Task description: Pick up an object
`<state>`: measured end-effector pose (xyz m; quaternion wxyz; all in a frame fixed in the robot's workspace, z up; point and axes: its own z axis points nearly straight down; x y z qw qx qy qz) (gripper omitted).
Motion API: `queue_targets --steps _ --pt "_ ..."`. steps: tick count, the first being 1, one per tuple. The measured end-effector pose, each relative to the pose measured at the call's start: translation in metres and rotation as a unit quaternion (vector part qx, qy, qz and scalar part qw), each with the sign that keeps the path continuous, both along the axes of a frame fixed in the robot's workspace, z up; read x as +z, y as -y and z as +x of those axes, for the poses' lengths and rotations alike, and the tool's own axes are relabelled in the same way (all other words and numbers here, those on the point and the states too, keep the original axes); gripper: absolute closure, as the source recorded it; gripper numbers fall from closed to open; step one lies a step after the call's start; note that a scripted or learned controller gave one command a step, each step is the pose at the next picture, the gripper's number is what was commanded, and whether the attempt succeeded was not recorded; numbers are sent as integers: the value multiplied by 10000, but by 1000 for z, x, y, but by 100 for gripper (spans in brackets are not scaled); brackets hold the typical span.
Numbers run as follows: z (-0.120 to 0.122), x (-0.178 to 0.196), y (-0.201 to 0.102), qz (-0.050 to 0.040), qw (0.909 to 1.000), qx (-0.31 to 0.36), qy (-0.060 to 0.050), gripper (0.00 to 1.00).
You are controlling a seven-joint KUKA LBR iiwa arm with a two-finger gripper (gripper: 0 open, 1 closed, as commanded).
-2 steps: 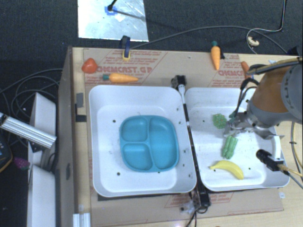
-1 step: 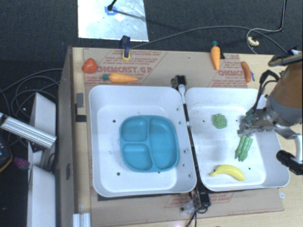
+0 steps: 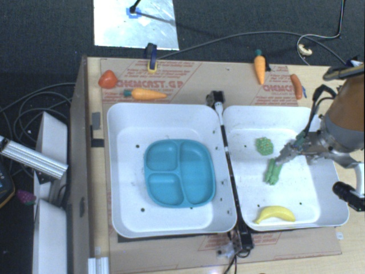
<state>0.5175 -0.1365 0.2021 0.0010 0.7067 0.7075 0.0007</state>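
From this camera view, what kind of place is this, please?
Probably a robotics lab bench: two shallow white bins hold plastic toy food, such as a yellow banana, with loose black cables and a grey robot arm's gripper.

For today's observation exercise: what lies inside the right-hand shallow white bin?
Inside the right white bin: a green bumpy ball, a long green vegetable, a yellow banana. The gripper covers some floor.

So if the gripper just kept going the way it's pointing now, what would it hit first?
Probably the green vegetable. The gripper points left and slightly down the picture, with its tip just above that piece's upper end. Its height over the right bin is unclear, so it might pass over it.
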Motion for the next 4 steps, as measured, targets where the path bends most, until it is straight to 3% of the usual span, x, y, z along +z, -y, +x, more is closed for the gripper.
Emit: queue_targets --steps 1,2,3,4 --pt "36 -107 1 7 10000 7 -29 0" --pt "8 -118 -20 5 10000 1 -14 0" --pt "82 -117 -8 -3 10000 13 7 0" --pt "19 -118 -1 0 10000 -3 -17 0"
